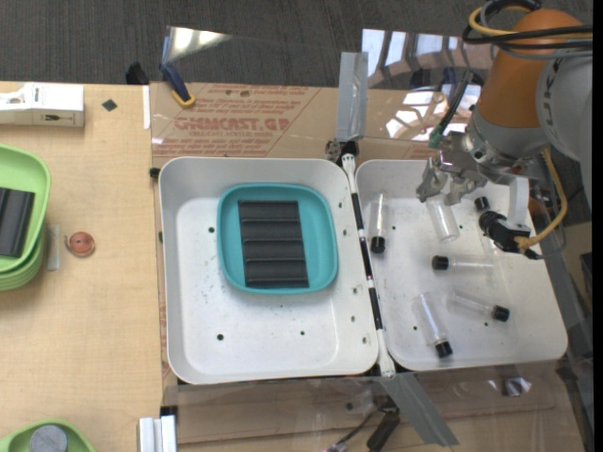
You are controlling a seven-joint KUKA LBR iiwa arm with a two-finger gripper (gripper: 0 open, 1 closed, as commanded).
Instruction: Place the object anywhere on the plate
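The bench (85,347) spans the frame, and on it two shallow white bins sit side by side: the left bin (188,337) in the middle of the picture and the right bin (528,347) toward the right edge. The grey arm (528,73) with its orange band fills the upper right corner and reaches down over the top of the right bin. In the left bin, slightly above its centre, lies the teal plate (325,243), whose inside carries a dark ribbed insert (273,243); nothing else rests on it, so the placing is not yet done. The gripper (443,191) hangs over the upper part of the right bin, and a clear tube (441,222) sits right at its tips, but whether that tube is between the fingers or merely lying under them cannot be told from this angle, nor whether they stand apart or together. The other clear tubes with black caps are scattered through the right bin: one (376,224) along its left wall, one (466,265) at mid-bin, one (431,326) lower down, and one (479,307) at lower right. By my judgement the task is at its pickup stage; a secure grasp, the carry across to the left bin and the release onto the plate all remain.
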